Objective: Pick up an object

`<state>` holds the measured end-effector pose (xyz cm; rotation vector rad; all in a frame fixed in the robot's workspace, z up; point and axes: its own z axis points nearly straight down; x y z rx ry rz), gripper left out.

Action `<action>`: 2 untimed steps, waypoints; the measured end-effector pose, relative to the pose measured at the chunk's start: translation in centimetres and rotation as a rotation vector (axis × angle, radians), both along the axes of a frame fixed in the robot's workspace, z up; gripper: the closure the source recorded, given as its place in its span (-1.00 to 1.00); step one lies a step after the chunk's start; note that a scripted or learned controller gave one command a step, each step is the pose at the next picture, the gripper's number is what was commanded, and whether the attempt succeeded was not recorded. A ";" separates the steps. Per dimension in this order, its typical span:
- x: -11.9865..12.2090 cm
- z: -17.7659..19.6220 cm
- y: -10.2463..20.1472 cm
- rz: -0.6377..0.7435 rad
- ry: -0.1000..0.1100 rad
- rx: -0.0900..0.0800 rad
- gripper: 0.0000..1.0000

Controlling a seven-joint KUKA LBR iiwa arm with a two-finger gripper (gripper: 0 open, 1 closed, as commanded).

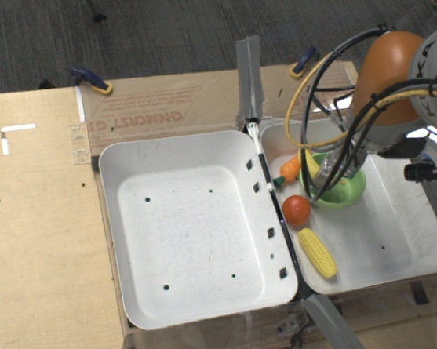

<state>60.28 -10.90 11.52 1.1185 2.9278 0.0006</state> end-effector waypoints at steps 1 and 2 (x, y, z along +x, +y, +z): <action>-1.6 -1.5 -10.7 -0.343 -0.009 0.010 1.00; -2.1 -1.9 -6.0 -1.444 -0.005 0.011 1.00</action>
